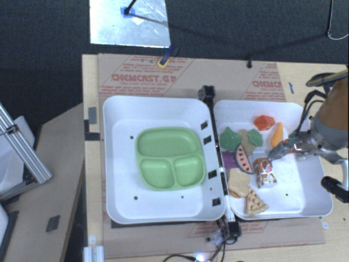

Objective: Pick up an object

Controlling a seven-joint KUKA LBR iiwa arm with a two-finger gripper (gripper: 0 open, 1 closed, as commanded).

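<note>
Two shallow white plastic bins [163,105] sit side by side on the surface; the left holds one glossy green three-compartment tray [168,157]. Some eight small toy foods crowd the right bin — an orange carrot [277,134], a watermelon slice [243,158], a pizza wedge [254,202]. The tool [276,150] hovers just above a brown patterned packet [264,172]; its state cannot be told.

A green three-compartment tray [167,158] lies in the left white bin [117,121], and black clips [208,140] line the seam where it meets the right bin. Both bins rest on a printed cardboard sheet [143,72] with a yellow clip [163,63] at its far edge. Farther back, a shiny silver plate [130,16] lies on dark carpet [43,31].
</note>
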